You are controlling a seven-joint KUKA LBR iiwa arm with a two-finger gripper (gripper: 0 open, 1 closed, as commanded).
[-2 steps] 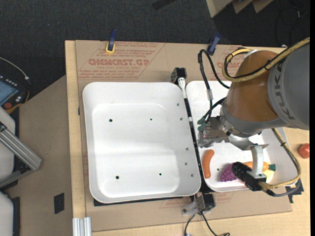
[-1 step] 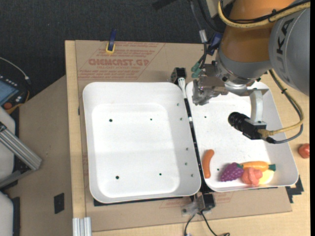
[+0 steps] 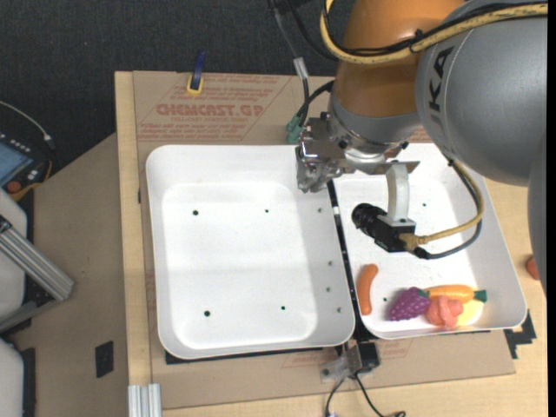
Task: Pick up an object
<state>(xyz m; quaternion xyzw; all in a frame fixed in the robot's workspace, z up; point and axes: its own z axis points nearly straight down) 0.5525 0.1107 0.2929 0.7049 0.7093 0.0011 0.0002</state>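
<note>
Grey arm (image 3: 391, 59) looms over right bin (image 3: 502, 276); gripper (image 3: 311, 174) at its far-left corner, opening indiscernible, nothing seen held. Toy grapes (image 3: 408, 304), orange sausage (image 3: 367, 287) lie ungrasped: pick not yet done.

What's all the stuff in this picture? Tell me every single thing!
left bin: 1, white, on the cardboard
right bin: 1, white, beside the left one
long toy: 1, orange-red, right bin, near its left wall
grapes: 1 bunch, purple, right bin, near edge
carrot: 1, orange with a green tip, right of the grapes
pink toy: 1, under the carrot, kind unclear
cardboard: 1 sheet, brown, red lettering, under both bins
clip: 1, blue and yellow, cardboard's far edge
arm: 1, grey, orange band, over the right bin
claw: 1, metal, above where the bins meet
</note>
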